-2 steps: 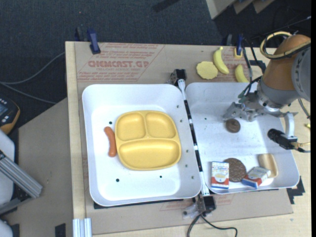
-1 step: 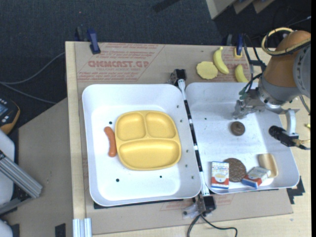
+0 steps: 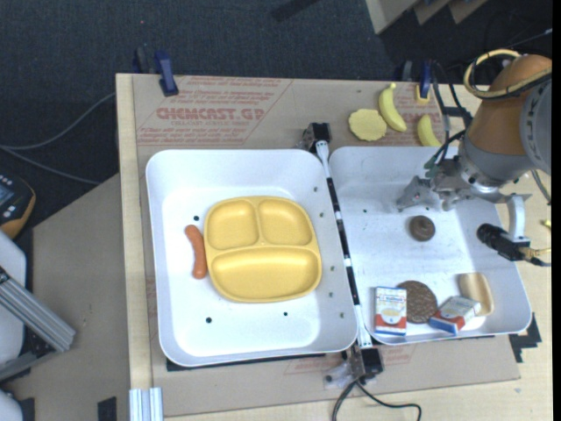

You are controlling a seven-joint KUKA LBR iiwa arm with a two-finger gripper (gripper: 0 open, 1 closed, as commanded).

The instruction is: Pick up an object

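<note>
The grey arm with the orange band reaches in from the right over the far right part of the shallow white right-hand bin. Its two-finger gripper hangs low over the bin floor. From this slant it cannot be told whether the gripper is spread apart or drawn together, and nothing can be seen clamped in it.

A small round dark brown piece lies flat on the bin floor just on the near side of the gripper, apart from it. Four more things sit in a cluster along the near wall of the same bin:
- A small white and red carton is at the left.
- A flat round brown patty is just beside the carton on its right.
- A little blue, white and red packet is touching or nearly touching the patty.
- A tan bread-like roll is at the right end.

The shallow white left-hand bin holds a yellow plastic plate with three compartments at its middle. An orange-red sausage lies lengthwise just beside the plate's left edge.

On the bare brown bench board, beyond the far wall of the right-hand bin, lie a yellow banana, a flat round yellow piece just left of it, and a second yellow banana-like piece near the arm.
</note>
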